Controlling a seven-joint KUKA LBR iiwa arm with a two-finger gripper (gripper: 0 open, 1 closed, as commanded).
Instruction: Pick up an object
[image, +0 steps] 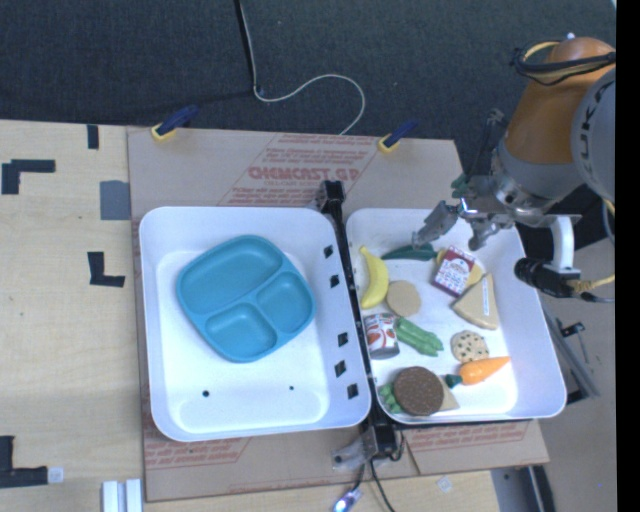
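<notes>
Nothing lifted yet, we judge. The gripper (458, 224) hovers with jaws spread and holding nothing over the far end of the right bin (535, 345), just above the red-and-white carton (453, 272). Banana (374, 277), cracker wedge (480, 302), can (381, 335) and carrot (484, 370) lie untouched. Toys crowd together; the far rim sits close behind. The left bin (160, 300) holds a blue divided plate (243, 296). We expect a tight descent.
</notes>
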